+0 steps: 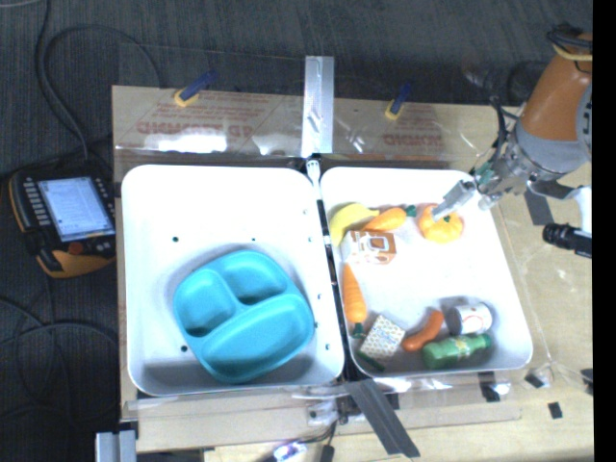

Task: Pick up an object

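End effector [450,204] positioned over orange fruit [441,226], right bin [515,296]; opening cannot be told; slip risked on round surface.

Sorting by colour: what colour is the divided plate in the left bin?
Blue, a bright turquoise shade. The plate shows best in the camera view, lying in the left bin.

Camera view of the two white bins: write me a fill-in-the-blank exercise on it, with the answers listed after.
1. The blue divided plastic plate lies in the ____ white bin.
2. The two-finger gripper hangs over the ____ white bin, above a small orange-and-yellow toy fruit.
3. The long orange toy carrot lies along that bin's ____ wall.
4. The green toy bottle lies near that bin's ____ edge.

Missing words: left; right; left; bottom
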{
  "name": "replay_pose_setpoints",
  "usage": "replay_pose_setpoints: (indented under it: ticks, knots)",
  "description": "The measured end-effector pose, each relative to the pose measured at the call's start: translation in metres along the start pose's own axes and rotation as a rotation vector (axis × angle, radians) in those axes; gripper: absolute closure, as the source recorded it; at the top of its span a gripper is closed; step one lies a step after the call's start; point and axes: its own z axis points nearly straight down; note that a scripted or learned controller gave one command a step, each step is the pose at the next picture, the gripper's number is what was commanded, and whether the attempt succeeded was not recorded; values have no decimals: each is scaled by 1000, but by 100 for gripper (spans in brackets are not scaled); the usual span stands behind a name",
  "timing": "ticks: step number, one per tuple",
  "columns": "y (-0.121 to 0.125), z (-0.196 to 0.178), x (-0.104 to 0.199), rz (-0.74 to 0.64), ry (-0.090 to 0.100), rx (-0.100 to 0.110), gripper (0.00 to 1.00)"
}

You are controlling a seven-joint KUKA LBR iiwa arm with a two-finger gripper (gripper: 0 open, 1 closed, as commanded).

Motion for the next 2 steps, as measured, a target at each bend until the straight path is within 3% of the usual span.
replay_pose_setpoints:
  ticks: [1,2]
  knots:
    - [17,79,15,0,3,0,0]
    - [17,70,15,-2,0,1,100]
